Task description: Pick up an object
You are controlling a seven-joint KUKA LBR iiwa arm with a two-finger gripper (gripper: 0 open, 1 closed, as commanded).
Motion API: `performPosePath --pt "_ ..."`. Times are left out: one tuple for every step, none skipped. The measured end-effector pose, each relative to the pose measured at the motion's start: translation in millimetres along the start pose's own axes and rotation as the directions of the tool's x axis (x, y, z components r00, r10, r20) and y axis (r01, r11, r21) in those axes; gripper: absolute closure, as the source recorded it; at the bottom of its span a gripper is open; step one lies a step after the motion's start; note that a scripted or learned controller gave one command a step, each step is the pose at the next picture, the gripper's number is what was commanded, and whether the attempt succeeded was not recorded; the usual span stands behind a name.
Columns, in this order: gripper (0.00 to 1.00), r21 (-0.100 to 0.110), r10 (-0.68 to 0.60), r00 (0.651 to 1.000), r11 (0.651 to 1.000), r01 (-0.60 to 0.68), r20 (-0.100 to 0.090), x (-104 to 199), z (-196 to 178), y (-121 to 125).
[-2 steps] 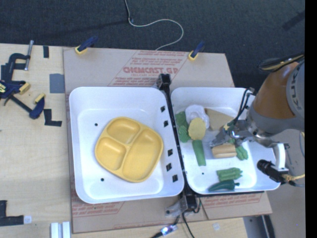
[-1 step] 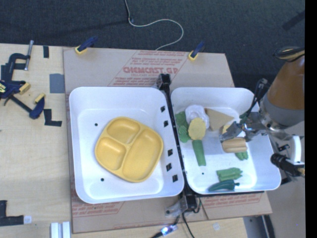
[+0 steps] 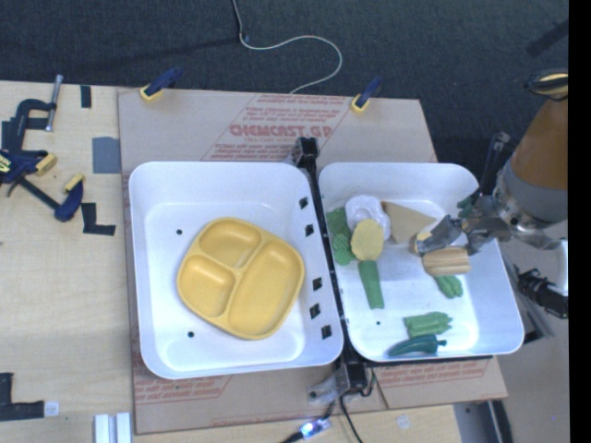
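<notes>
Over the right bin (image 3: 489,335), near its right wall, the jaws (image 3: 441,241) sit just above a tan block-shaped object (image 3: 447,262); whether they pinch it or merely touch it, I cannot tell, and their spread is unclear. A small green piece (image 3: 451,286) lies just below the block. Further left in that bin lie a pale wedge (image 3: 406,218), a yellow round piece (image 3: 367,239) over a long green stalk (image 3: 371,284), and a white crumpled item (image 3: 362,209). Two green vegetables (image 3: 423,332) rest near the front wall. The left bin (image 3: 152,247) holds a yellow divided plate (image 3: 240,277). Both bins stand on the counter (image 3: 55,284).
</notes>
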State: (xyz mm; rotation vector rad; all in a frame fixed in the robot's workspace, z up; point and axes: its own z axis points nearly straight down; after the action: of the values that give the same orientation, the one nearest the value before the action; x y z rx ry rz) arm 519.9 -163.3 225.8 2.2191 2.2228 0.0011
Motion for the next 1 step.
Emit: performPosePath --pt "1.0 0.003 -0.004 1.0 1.0 0.004 -0.001 52.7 11.6 13.1"
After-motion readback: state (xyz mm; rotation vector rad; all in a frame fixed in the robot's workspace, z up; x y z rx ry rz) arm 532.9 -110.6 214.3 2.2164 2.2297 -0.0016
